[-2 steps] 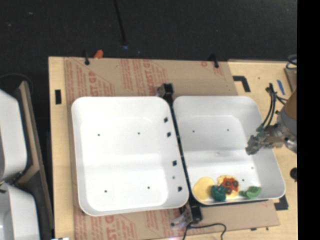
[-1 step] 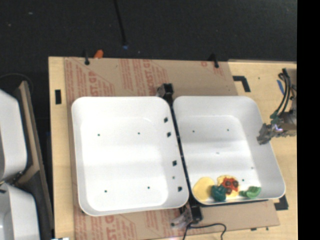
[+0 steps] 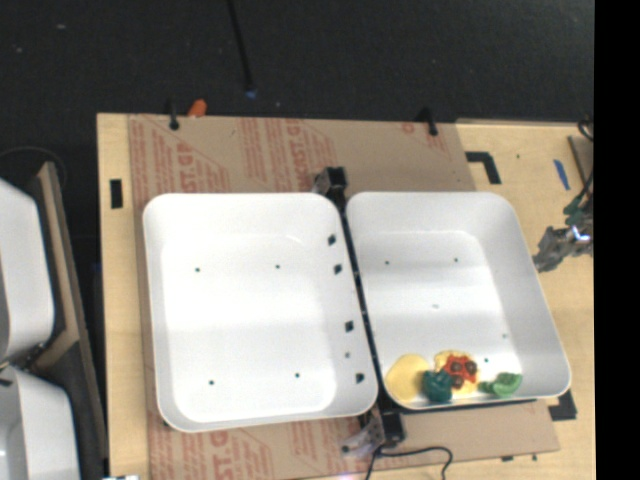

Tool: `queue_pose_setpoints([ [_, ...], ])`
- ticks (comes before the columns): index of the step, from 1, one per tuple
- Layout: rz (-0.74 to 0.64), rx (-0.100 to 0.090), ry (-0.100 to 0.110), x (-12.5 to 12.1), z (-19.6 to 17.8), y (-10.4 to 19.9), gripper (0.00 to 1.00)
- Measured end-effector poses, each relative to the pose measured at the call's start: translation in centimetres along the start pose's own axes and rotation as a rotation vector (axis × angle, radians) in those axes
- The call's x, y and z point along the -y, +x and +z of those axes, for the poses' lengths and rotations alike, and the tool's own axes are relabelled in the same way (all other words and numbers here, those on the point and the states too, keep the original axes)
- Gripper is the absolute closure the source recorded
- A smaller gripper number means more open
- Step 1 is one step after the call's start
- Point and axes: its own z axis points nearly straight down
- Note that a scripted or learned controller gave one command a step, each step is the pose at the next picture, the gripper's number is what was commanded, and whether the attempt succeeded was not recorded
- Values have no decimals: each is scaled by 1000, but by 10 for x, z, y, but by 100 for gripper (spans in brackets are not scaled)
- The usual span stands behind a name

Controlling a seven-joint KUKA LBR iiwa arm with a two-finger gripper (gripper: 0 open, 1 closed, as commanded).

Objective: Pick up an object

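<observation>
Several small objects lie bunched in the front corner of the right bin: a pale yellow disc, a teal piece, a red and orange piece and a green piece. They touch or overlap one another. My gripper appears as a small grey shape at the view's right edge, just outside the right bin's right rim, well back from the objects. Nothing is seen in its grasp.
The left bin sits beside the right one, with black clips along the seam between them. Both rest on a brown board on the bench. A cable runs by the front edge.
</observation>
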Motion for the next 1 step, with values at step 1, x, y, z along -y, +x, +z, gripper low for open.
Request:
queue_pose_setpoints([
  [1,-4,-2,5,-7,12,59,100],
])
